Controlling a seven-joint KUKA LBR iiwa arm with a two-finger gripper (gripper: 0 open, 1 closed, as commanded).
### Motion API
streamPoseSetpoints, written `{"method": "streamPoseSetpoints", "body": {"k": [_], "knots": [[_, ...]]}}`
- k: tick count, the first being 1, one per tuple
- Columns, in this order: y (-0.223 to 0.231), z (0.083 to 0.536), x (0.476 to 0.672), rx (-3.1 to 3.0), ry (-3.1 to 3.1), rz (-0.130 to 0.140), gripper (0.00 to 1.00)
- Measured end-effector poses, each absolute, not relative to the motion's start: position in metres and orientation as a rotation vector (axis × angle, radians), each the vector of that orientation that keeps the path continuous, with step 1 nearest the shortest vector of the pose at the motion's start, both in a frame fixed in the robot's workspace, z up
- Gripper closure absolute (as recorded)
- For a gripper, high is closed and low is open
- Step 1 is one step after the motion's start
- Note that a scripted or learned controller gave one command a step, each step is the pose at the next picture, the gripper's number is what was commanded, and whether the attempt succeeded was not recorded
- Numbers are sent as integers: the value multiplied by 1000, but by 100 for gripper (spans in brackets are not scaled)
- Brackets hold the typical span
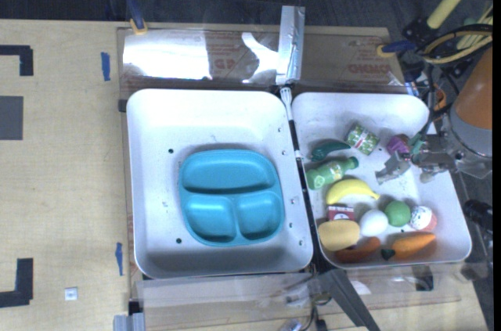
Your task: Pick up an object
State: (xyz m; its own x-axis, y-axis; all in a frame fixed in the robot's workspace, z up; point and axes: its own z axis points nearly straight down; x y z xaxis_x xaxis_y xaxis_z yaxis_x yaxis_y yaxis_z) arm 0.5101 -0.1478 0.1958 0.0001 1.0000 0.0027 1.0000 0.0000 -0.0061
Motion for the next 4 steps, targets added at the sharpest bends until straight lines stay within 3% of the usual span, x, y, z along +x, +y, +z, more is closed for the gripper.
{"method": "streamPoseSetpoints", "body": {"k": [1,2,3,4], "knots": [[-145,107,535,-2132,-2319,-11,0],[-124,87,620,-2131,-2311,-4,0],[-105,88,525,-1946,-2468,-4,0],[-127,96,623,-1852,-2537,1,0]]}}
